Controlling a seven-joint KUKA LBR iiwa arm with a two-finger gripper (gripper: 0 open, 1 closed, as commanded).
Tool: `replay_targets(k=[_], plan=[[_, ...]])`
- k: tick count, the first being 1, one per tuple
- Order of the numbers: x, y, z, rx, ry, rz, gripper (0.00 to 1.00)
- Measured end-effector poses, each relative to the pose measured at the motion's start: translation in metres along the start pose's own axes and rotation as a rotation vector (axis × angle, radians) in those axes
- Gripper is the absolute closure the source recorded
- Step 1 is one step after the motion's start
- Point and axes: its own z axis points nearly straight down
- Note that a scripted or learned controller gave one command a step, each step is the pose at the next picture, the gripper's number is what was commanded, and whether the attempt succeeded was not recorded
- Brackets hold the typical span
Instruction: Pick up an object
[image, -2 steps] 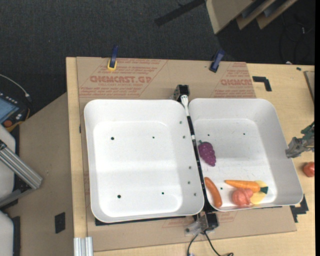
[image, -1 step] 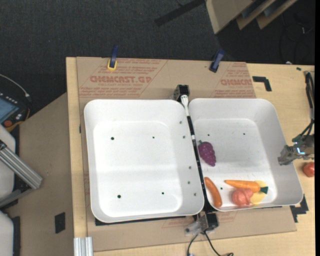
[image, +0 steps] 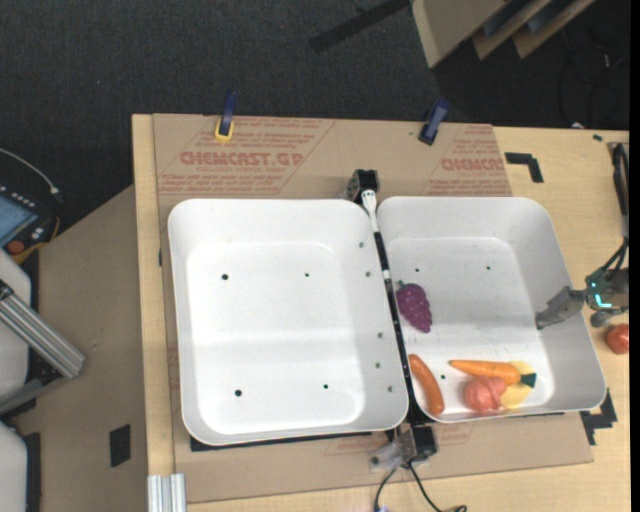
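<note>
I am at the approach step, with nothing lifted yet. My gripper (image: 556, 311) sits at the right rim of the right bin (image: 500, 215), reaching in from the side, and I see nothing held at its tip; whether my jaws are spread or closed I cannot tell from this slant, since only a grey tip and a small lit part behind it show. All the pickable things lie in the right bin. The purple grapes (image: 414, 306) rest against its left wall, by the divider between the two bins. Along the near edge lie a small orange sausage-shaped piece (image: 427, 384), a carrot (image: 485, 369) lying flat, and a pink and yellow clump (image: 488, 395) just below the carrot, touching it. The left bin (image: 275, 310) has only dark dots on its floor. The carrot and the clump are nearest to me, so I judge that the next move calls for swinging over them, lining my jaws across the carrot's narrow width, and descending straight. The crowding there risks a poor grip; the grapes stand well apart but hug the wall.
</note>
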Motion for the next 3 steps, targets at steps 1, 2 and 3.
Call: replay_targets(k=[1, 2, 3], plan=[[0.032, 0.089, -0.068, -0.013, -0.005, -0.008, 0.0], [0.029, 0.085, -0.075, -0.007, -0.004, -0.003, 1.0], [-0.002, 0.074, -0.045, 0.002, 0.0, 0.002, 1.0]])
